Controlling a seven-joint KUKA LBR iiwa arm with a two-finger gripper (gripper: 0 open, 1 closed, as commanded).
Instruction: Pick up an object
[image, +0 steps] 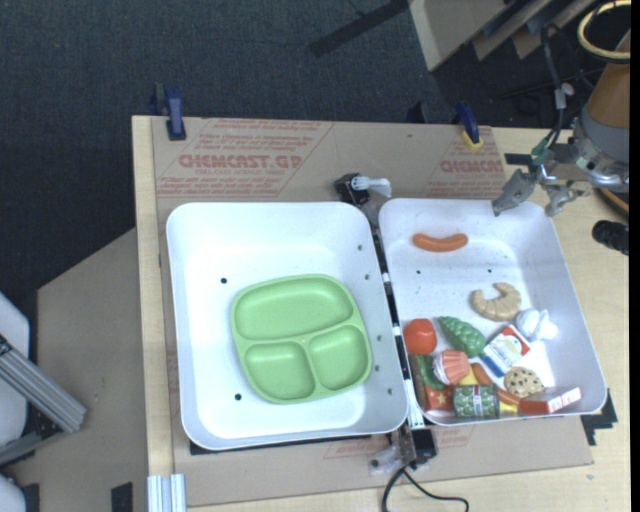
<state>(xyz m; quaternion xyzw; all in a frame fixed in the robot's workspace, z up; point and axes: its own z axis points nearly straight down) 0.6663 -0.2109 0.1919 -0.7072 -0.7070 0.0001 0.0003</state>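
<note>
The right bin (560, 260) holds several toy foods. A sausage (440, 241) lies near its far edge and a croissant (497, 300) sits mid-bin. Closer to the front are a red tomato (420, 336), a green vegetable (462, 333), a small carton (505, 350), a cookie (522, 381) and a green can (472, 402), packed together. My gripper (530, 200) hangs over the bin's far right corner, above and to the right of the sausage. It is open, with nothing between its fingers.
A green three-compartment plate (300, 335) lies in the left bin (200, 260). A black and white fitting (360, 187) sits behind the seam between the bins. Blue clamps (172, 108) (466, 125) hold the far edge of the board.
</note>
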